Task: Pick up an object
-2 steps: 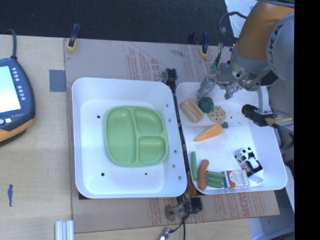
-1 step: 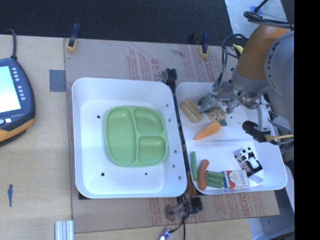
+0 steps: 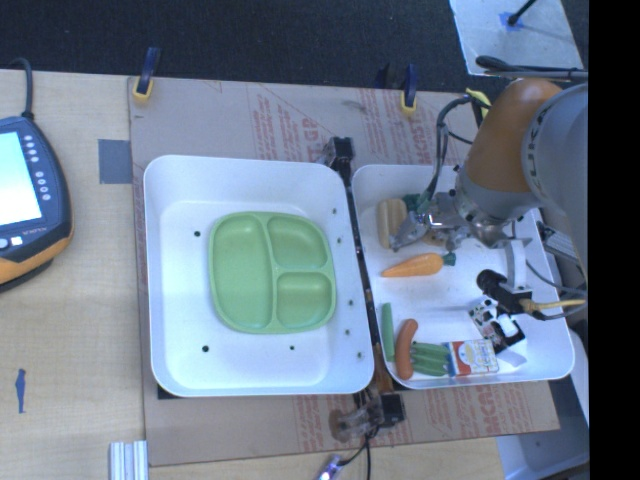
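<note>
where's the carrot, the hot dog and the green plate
carrot [image 3: 412, 265], camera view, middle of its orange body in the right bin
hot dog [image 3: 404, 349], camera view, middle of the sausage near the right bin's front edge
green plate [image 3: 271, 271], camera view, ridge between its compartments, in the left bin

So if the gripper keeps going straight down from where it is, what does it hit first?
Probably the carrot, which lies just below the gripper in the right bin. The beige block sits close beside it, and one slanted view leaves depth uncertain.
</note>
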